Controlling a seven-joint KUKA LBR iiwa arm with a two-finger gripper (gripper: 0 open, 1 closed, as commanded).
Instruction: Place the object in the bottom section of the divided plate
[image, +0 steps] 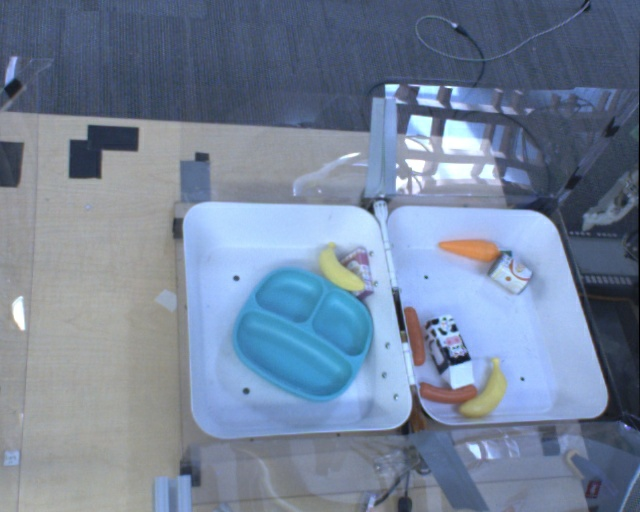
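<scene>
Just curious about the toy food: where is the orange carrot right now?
The orange plastic carrot lies in the right white bin, near its far edge, just left of a small white carton.

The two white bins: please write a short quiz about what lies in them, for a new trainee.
1. True or false: the blue plate lies in the right bin.
2. Which thing lies nearest the back edge of the right bin? A) carrot B) black-and-white carton C) banana
3. Fill in: the banana in the left bin touches the ____ rim of the plate.

Key:
1. False; it lies in the left bin.
2. A.
3. Back (far) rim; this banana lies beside a small packet.
</scene>
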